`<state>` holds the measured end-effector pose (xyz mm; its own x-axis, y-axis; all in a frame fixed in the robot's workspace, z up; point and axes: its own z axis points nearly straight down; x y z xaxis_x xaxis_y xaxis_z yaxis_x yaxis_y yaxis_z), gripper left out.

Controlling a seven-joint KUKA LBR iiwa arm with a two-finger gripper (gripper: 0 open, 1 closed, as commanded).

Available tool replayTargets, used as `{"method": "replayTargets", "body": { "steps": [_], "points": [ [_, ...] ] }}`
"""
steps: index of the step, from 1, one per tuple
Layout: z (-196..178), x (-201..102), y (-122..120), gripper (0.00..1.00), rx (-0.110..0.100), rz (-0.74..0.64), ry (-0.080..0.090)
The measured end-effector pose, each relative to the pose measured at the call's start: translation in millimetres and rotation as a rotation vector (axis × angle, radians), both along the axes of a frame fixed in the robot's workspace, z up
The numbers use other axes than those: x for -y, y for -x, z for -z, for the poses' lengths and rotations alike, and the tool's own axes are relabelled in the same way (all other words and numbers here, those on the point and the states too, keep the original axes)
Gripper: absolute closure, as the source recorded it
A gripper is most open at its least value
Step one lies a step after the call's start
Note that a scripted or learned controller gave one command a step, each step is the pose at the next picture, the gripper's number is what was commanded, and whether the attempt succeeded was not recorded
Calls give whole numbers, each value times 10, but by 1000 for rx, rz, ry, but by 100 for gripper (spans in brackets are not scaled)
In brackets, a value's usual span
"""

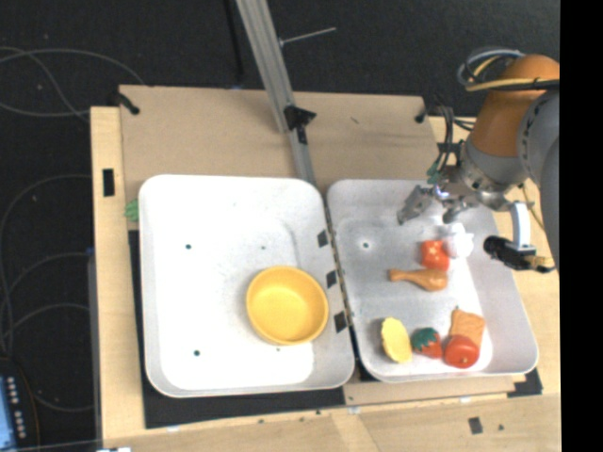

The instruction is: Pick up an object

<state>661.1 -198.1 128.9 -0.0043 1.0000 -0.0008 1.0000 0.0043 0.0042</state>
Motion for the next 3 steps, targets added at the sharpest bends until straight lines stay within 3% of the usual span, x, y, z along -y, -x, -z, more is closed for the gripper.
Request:
{"method": "replayTargets", "body": {
  "steps": [1,3],
  "points": [
    [-105,7,-2,100,1,-2,1],
    [-1004,10,65,100,-1,1,0]
  ]
}}
